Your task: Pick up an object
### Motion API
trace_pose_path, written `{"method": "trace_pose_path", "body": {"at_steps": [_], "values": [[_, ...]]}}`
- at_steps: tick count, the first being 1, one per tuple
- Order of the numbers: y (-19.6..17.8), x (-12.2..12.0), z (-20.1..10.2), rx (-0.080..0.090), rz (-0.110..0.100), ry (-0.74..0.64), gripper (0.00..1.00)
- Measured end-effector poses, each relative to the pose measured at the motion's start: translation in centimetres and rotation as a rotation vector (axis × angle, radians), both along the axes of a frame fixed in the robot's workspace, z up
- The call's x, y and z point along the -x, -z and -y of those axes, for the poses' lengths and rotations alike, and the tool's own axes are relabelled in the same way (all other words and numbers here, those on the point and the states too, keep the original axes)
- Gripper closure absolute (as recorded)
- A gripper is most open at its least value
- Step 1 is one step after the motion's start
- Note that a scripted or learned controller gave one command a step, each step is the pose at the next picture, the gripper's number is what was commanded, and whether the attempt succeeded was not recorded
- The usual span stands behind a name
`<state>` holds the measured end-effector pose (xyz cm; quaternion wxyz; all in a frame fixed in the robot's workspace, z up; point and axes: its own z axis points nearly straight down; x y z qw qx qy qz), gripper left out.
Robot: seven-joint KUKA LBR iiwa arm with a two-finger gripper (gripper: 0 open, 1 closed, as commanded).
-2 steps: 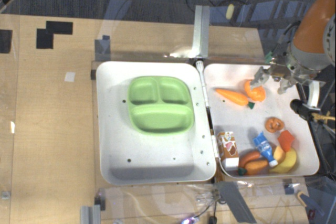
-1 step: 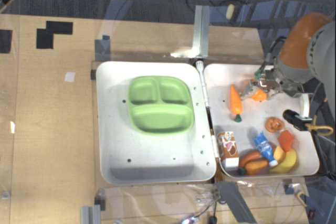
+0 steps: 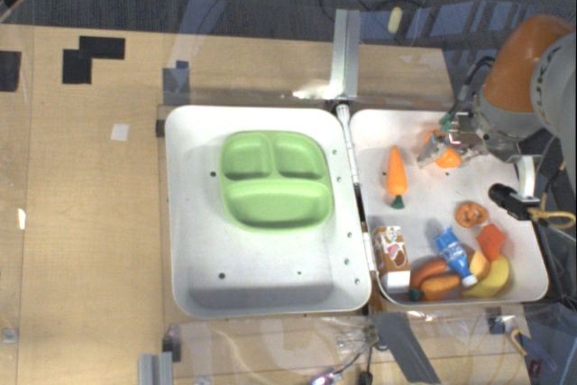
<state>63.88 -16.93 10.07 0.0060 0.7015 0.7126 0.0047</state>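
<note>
1. From above, 2 white bins sit side by side on a wooden bench. The left bin [image 3: 194,284] holds a green tray [image 3: 275,178] with 3 sections. There is bare white floor all around the tray, most of it near the front edge.

2. The right bin [image 3: 374,140] holds the toys. Its back left part and middle are open. The front right corner is crowded.

3. A toy carrot [image 3: 396,175] lies alone near the middle of the right bin, close to the wall between the bins. It has open floor on every side.

4. A small round toy like a donut [image 3: 471,214] lies to the right of the carrot, apart from it.

5. In the front corner, a small carton [image 3: 391,249], a hot dog [image 3: 435,277], a blue bottle [image 3: 453,253], a red piece [image 3: 491,241] and a banana [image 3: 491,278] are packed close. Some touch or overlap.

6. The arm [image 3: 532,77] comes in from the right and is cut off at the picture's edge. The gripper [image 3: 448,151] is low at the back of the right bin. A small orange thing [image 3: 448,160] sits right at its tip, and it looks pinched between the fingers. It is too small and blurry to name.

7. A black curved part [image 3: 510,199] hangs over the right rim and hides some of it.
</note>
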Motion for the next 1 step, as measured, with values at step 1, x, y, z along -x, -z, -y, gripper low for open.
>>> {"method": "trace_pose_path", "body": {"at_steps": [1], "values": [[-11.57, 0.02, -6.59, -0.002, -0.007, -0.02, 1.0]]}}
